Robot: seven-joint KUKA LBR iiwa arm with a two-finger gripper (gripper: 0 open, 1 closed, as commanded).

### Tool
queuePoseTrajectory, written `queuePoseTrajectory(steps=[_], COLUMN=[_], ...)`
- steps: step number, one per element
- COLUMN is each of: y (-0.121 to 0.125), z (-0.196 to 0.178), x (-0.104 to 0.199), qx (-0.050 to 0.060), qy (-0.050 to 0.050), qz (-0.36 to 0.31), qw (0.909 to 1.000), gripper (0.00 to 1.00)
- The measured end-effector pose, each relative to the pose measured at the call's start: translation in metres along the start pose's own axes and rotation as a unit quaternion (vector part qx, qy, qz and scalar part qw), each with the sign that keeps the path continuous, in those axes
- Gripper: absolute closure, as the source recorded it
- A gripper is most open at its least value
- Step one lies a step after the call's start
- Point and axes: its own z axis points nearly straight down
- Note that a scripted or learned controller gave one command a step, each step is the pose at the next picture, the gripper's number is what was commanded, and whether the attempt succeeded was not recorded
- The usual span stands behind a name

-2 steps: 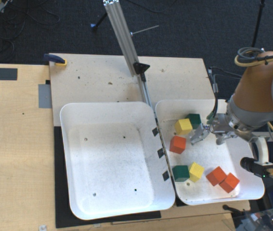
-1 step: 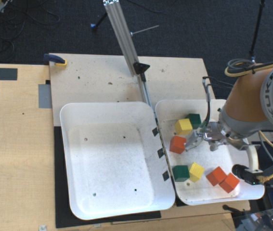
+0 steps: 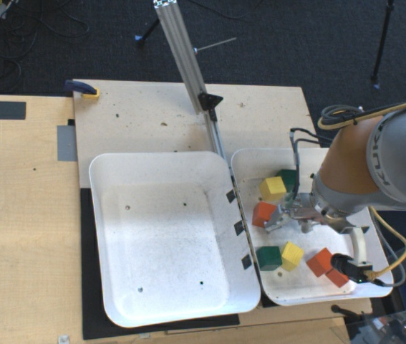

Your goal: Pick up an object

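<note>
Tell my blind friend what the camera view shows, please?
A grey robot arm with an orange band reaches into the right white bin, its pincer low beside an orange block among yellow, green and orange blocks. The left white bin sits alongside.

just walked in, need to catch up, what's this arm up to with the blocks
The grey and orange arm reaches into the right bin, its gripper low among the coloured blocks, right beside an orange block and just below a yellow block. Nothing is visibly lifted yet. A green block, another yellow one and a red block lie nearer the front. The left bin sits alongside.
</note>
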Motion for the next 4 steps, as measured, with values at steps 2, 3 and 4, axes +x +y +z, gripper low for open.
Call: queuePoseTrajectory(steps=[2,3,4], y=[-0.005,-0.002,-0.002], z=[-0.074,-0.117,-0.170], x=[0.000,0.002,0.001], qx=[-0.006,-0.006,-0.006], qy=[-0.001,-0.001,-0.001], qz=[0.000,-0.002,-0.002], qw=[1.0000,1.0000,1.0000], gripper=[1.00,1.00,1.00])
